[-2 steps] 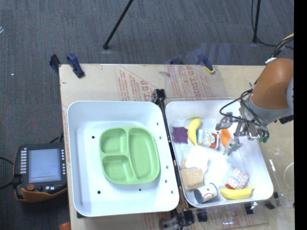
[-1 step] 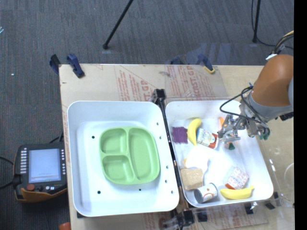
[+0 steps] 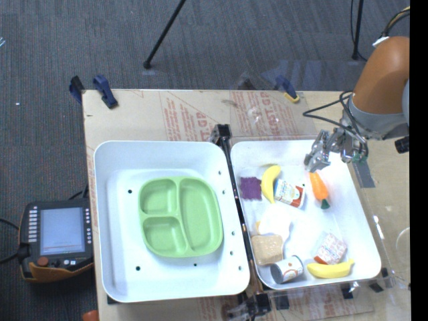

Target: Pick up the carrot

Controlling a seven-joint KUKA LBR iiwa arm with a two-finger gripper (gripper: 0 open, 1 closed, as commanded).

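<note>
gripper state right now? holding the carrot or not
gripper: above the carrot, not holding it; open or shut cannot be told.

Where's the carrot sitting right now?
The carrot lies in the right bin, toward its upper right side, just right of the small carton and directly below the end effector.
</note>
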